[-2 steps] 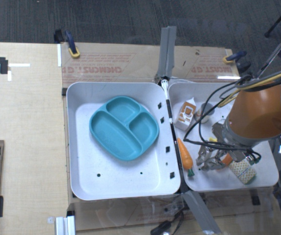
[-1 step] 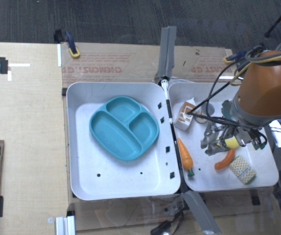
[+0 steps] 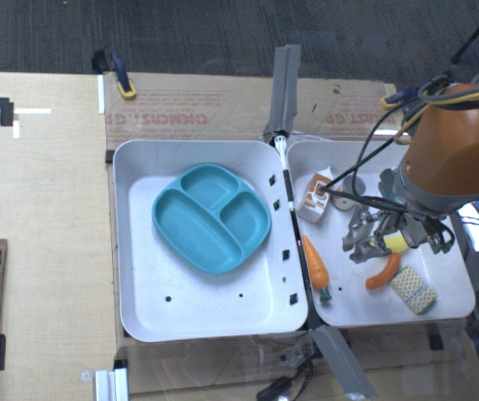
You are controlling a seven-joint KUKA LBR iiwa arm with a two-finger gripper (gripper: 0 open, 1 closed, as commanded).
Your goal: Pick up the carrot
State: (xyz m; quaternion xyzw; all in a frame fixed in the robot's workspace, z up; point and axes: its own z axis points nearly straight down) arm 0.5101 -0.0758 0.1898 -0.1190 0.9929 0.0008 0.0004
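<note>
The carrot [image 3: 315,263] is orange with a green stub at its near end. It lies along the left wall of the right bin [image 3: 364,314]. My gripper [image 3: 363,239] hangs over the middle of that bin, to the right of the carrot and apart from it. A yellow object [image 3: 394,242] and an orange sausage-shaped piece [image 3: 383,272] sit just right of the gripper. I see nothing of the carrot at the gripper.
A small white and brown carton [image 3: 314,197] lies at the back left of the right bin. A speckled sponge-like block [image 3: 413,290] rests near its front right. The left bin [image 3: 139,307] holds a blue divided plate [image 3: 211,217]. Cables trail from the arm's orange band [image 3: 452,144].
</note>
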